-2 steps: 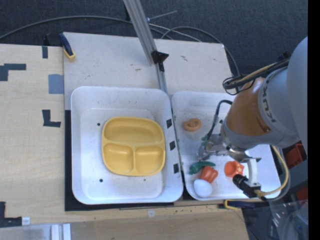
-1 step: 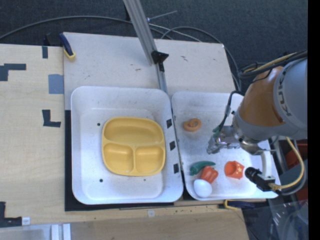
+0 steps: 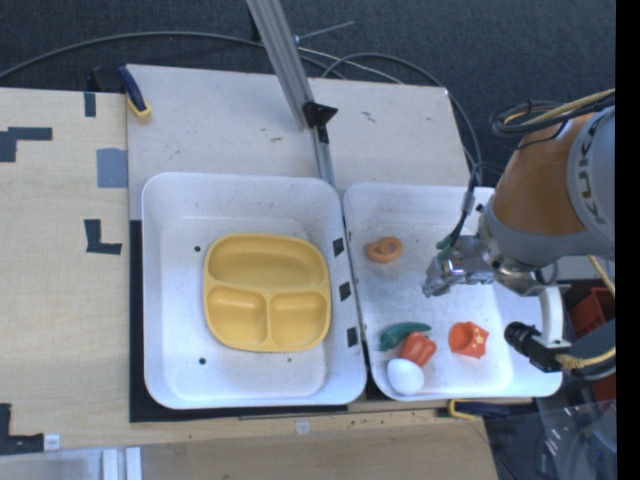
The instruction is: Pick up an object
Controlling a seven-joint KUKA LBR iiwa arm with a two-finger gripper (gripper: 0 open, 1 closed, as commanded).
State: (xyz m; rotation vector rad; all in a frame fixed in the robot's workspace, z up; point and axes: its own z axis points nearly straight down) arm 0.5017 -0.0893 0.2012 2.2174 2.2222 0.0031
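Note:
The right bin (image 3: 400, 203) holds an orange-brown ring-shaped piece (image 3: 383, 250), a green and red toy vegetable (image 3: 410, 341), a white egg-like piece (image 3: 405, 375) and a red block with a yellow star (image 3: 467, 339). My gripper (image 3: 438, 281) hangs over the right bin's middle, to the right of the ring piece and above the star block. I see nothing held in it. The arm's orange band (image 3: 535, 188) is to the upper right.
The left bin (image 3: 170, 268) carries a yellow divided tray (image 3: 267, 290). A slanted metal pole (image 3: 285, 48) rises behind the bins. A blue and yellow clamp (image 3: 134, 93) sits at the bench's back left. Cables lie beyond the bench.

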